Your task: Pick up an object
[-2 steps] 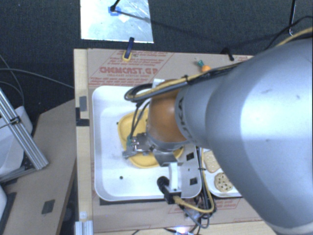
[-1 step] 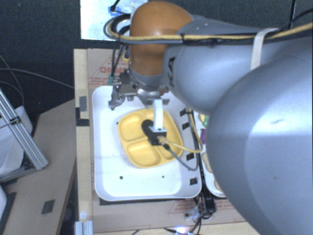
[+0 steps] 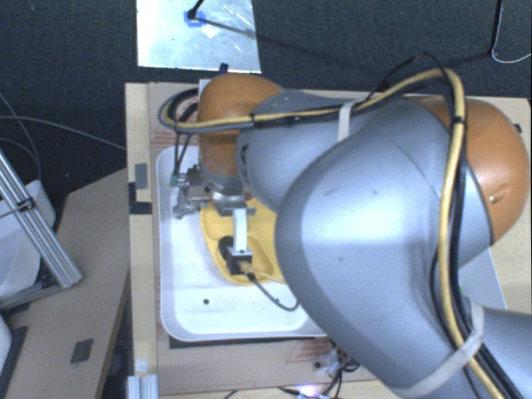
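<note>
The tool [image 3: 193, 198] is seen low over the far-left part of the nearer white bin [image 3: 169, 310], hanging from the grey arm [image 3: 374, 223] beneath its orange band [image 3: 226, 105]; whether it is released or clenched cannot be told, since its tip is hidden under the wrist. Just beside the tool, towards the arm, a flat yellow object [image 3: 259, 243] is found lying on the bin floor, with its right edge covered by the arm. No contact between tool and yellow object can be made out. A small dark speck [image 3: 205, 301] is seen on the bare white floor nearer the camera. The bin is carried by a pale table [image 3: 141, 248]. Beyond the table, a silvery sheet [image 3: 195, 23] is laid on dark carpet [image 3: 66, 56].
</note>
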